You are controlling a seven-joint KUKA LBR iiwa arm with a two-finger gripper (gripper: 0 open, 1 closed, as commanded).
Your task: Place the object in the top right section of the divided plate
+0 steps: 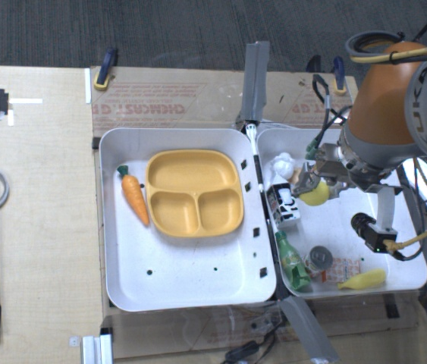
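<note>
The yellow divided plate lies in the left bin, with one wide section at its far side and two smaller ones nearer me. My gripper hangs over the left part of the right bin. A small round yellow object sits right at its tip, partly covered by the gripper body. Whether that object is gripped or only lies beneath cannot be made out.
An orange carrot lies left of the plate. The right bin also holds a crumpled white item, a black-and-white pack, a green bottle, a small can and a long yellow piece.
</note>
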